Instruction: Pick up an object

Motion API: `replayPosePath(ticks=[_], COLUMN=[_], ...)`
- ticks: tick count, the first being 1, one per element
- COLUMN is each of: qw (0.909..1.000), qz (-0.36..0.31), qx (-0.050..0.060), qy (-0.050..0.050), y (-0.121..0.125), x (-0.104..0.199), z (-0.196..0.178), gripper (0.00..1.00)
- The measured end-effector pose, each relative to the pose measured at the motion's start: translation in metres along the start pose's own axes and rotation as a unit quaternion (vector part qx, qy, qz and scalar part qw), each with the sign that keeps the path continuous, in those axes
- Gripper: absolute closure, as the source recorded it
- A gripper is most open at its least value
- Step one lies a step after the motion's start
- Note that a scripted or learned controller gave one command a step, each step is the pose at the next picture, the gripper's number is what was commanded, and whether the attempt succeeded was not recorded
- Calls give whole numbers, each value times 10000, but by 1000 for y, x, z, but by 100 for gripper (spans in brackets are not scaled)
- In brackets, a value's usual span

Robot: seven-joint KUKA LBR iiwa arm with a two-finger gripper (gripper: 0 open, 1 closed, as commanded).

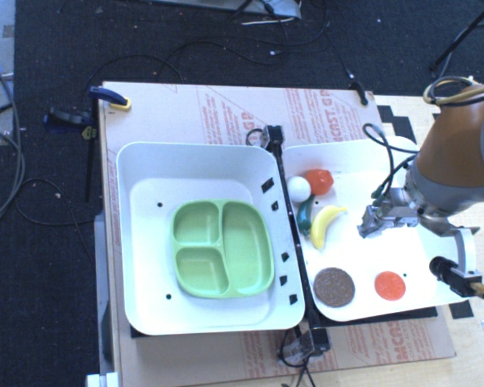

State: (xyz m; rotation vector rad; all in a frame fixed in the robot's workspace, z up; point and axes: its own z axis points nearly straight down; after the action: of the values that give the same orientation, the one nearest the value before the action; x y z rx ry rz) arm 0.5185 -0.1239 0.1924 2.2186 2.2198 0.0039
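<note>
My gripper (371, 225) hangs over the middle of the right bin (363, 168), with nothing visible between its fingers. Just to its left lies a yellow banana (324, 222). Beyond the banana sit a white ball (298, 188), a red-orange object (319, 181) and a teal object (305, 213) against the bin's left wall. A brown disc (334, 286) and a red disc (390, 285) lie near the bin's front edge, below the gripper.
The left bin (145, 168) holds a green divided tray (223, 247). A black divider with clips (284, 216) runs between the bins. The grey arm with its orange band (460, 147) fills the right side. Cables and clamps lie on the dark floor behind.
</note>
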Motion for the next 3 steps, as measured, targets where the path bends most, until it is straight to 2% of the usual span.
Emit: replayPosePath(ticks=[1,3], qw=[10000,10000], qz=[0,-18], qx=[0,21], qy=[-1,7], y=[1,-2], x=[0,104], z=[-52,-58], gripper=[100,100])
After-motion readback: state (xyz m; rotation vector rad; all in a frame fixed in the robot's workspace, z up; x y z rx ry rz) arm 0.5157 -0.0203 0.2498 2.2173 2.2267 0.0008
